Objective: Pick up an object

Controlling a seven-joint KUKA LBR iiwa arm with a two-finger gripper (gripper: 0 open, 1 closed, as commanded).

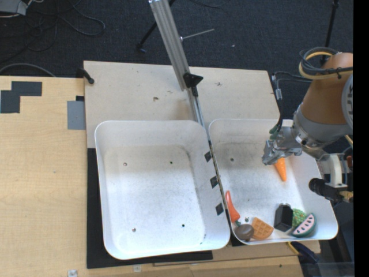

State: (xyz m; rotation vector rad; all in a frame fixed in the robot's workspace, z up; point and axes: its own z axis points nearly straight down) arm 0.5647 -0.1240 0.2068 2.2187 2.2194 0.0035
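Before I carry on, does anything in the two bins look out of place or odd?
Nothing looks damaged or spilled. The toys crowd the near corner of the right bin: a waffle, a watermelon slice and a black block. A carrot sits apart, just below the gripper.

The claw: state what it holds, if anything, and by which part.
The claw hangs over the right white bin with a small orange carrot-shaped toy at its tip, seemingly gripped by its upper, thick end; the hold cannot be confirmed.

Smooth white plastic bins point(109, 154), pale wood-grain bench point(40, 172) — ribbed metal rail point(170, 36), matt
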